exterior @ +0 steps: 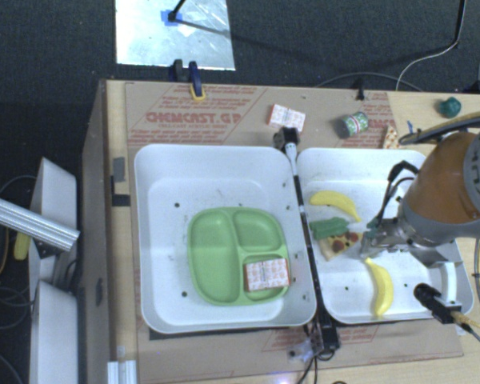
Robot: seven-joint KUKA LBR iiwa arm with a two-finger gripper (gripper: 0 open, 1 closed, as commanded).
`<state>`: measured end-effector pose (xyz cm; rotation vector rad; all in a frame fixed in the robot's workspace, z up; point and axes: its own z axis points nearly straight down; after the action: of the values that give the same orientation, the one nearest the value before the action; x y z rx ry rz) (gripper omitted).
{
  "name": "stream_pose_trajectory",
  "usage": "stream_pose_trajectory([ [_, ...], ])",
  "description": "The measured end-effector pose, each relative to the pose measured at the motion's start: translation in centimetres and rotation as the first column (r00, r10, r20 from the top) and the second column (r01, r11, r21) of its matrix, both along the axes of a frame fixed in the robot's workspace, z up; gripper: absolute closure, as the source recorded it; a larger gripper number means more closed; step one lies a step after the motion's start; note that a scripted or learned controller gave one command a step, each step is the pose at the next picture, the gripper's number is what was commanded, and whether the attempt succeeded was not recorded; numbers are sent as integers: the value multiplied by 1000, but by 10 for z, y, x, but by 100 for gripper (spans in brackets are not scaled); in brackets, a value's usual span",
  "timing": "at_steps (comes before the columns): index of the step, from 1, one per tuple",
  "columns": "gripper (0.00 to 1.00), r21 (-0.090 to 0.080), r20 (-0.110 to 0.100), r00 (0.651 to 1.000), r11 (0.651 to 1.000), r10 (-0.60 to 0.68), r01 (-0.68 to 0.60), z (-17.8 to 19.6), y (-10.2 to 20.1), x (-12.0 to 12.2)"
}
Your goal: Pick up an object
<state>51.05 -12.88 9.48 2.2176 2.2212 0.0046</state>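
From the camera view, the gripper (374, 243) hangs low in the right bin (432, 166), its tip just above the nearer banana (380, 286) and beside a small clutter of green and brown pieces (334, 234); a second banana (336, 203) lies further back. How the tool stands, and whether it has anything, I cannot tell (too small and blurred). The near banana looks light, stiff and smooth-skinned, probably a toy, so best pinched across its thick middle. In the left bin (168, 182) sits a green divided plate (224, 254) bearing a patterned packet (266, 274)
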Motion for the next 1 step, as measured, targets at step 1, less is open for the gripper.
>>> stream_pose_trajectory([
  [1, 100, -2, 0, 1000, 1000, -1, 1, 91, -63, -23],
])
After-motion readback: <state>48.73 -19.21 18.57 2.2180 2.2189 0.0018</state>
